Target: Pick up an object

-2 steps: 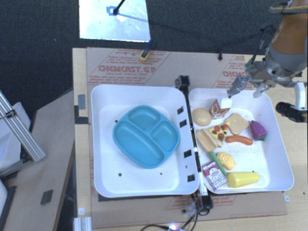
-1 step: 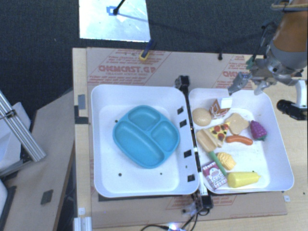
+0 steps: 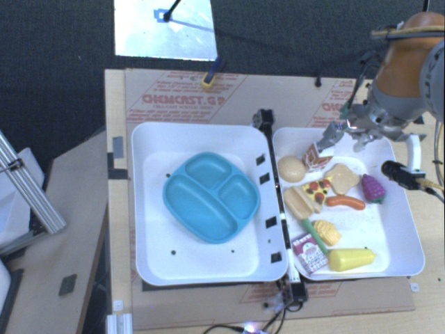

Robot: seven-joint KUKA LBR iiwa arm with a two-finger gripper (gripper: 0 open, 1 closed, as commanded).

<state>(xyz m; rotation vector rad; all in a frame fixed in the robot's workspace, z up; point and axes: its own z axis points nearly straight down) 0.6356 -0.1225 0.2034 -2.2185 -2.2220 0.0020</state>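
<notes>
Over the right bin (image 3: pixel 410 245), the gripper (image 3: pixel 345 132) is held apart from a small carton (image 3: pixel 316 157), jaws seemingly open, nothing gripped; toy food is packed tightly there, so a neighbouring roll (image 3: pixel 291 168) could be nudged and the grasp spoiled

Even overhead lighting, bright glare on the reflective panel (image 3: pixel 165 19) at top, white bins (image 3: pixel 153 152) near overexposure, soft short shadows, slight overall softness, mild grain in dark surround
</notes>
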